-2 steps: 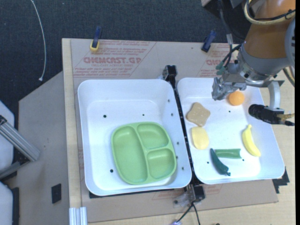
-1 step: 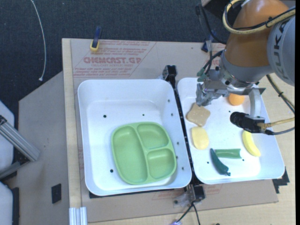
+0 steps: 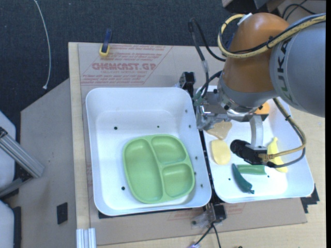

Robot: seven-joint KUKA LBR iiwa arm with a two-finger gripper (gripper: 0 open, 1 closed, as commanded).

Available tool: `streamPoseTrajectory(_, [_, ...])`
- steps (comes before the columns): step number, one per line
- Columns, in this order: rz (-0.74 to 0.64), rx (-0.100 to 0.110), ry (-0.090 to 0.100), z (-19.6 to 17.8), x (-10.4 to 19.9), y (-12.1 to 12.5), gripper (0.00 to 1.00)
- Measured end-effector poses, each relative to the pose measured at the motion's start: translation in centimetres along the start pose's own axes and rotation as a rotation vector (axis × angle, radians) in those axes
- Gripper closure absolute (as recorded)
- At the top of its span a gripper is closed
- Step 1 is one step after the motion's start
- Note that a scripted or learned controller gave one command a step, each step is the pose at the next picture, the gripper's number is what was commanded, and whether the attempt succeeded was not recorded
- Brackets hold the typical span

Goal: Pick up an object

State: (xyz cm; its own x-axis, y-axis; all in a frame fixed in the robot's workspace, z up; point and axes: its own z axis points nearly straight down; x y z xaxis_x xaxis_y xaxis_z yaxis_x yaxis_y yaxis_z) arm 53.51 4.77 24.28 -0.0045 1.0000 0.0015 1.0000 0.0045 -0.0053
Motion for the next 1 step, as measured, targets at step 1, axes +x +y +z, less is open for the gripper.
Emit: streamPoseTrajectory(1, [0.002, 0.000, -0.001, 2.79, 4.24, -2.23, 1.00])
